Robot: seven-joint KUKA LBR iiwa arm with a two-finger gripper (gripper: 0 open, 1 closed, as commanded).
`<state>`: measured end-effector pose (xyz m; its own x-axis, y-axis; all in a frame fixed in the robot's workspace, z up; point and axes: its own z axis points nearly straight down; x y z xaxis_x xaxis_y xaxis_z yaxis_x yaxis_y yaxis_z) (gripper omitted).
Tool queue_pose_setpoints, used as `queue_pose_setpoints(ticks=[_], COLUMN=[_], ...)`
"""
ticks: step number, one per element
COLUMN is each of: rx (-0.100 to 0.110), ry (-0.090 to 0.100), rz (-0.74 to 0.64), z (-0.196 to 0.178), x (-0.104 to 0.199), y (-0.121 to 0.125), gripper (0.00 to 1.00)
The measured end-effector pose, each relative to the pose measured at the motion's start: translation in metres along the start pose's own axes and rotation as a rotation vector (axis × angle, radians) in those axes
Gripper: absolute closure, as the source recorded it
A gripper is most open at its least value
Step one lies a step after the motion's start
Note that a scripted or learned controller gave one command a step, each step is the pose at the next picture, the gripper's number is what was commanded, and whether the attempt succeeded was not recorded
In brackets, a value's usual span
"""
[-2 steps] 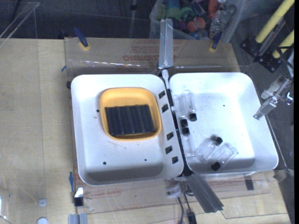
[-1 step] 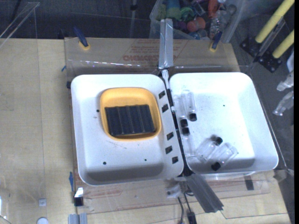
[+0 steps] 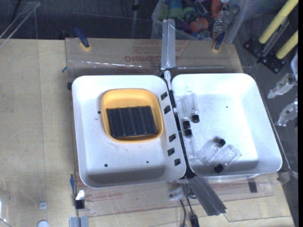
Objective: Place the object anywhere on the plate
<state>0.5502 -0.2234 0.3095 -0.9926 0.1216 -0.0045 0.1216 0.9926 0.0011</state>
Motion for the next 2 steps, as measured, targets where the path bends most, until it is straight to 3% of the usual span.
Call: queue_pose_setpoints(ticks=[2], rx=[-0.001], ry=[0.000], rz=[-0.671], z=[0.0182], x=[0.0058], y=[-0.0002], gripper=[0.00])
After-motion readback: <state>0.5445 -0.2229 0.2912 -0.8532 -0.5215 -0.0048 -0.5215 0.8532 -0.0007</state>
